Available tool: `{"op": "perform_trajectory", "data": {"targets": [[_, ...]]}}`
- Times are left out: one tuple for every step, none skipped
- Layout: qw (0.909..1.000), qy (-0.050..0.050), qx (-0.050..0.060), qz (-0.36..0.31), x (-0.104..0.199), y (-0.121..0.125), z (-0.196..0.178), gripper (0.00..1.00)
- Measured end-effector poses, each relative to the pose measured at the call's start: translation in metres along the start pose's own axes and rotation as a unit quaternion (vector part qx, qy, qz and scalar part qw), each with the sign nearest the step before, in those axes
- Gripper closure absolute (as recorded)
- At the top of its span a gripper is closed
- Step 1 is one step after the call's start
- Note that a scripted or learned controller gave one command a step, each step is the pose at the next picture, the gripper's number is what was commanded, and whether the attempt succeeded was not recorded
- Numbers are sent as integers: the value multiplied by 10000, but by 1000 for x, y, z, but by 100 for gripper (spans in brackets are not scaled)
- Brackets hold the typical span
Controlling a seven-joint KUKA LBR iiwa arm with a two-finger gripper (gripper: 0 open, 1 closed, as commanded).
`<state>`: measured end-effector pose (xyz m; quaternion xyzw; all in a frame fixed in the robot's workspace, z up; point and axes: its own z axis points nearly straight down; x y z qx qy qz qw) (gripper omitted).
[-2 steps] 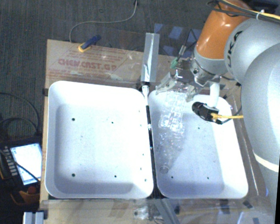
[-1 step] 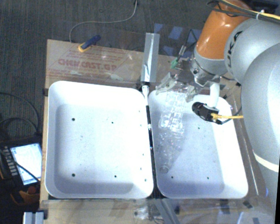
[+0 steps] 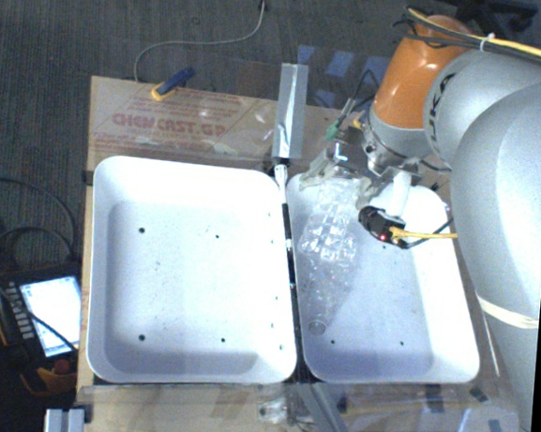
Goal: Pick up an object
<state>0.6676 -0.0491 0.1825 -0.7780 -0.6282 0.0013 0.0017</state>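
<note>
Currently, the grey arm with the orange band (image 3: 417, 73) reaches over the far edge of the right shallow white bin (image 3: 401, 335). Its jaws (image 3: 368, 177) sit low at that bin's far left corner; whether they are spread or pressed together cannot be told. A clear crumpled plastic bottle (image 3: 328, 253) lies lengthwise along the bin's left wall, its far end just beside the jaws. The left shallow white bin (image 3: 115, 272) adjoins it on the table.
</note>
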Motion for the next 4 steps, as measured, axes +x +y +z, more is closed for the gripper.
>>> {"op": "perform_trajectory", "data": {"targets": [[9999, -7, -8, 170, -43, 9, -1, 0], [9980, -11, -10, -625, -91, -8, 86, 0], [9984, -7, -8, -564, -152, -6, 48, 0], [9984, -6, -7, -565, -152, -6, 48, 0]]}}
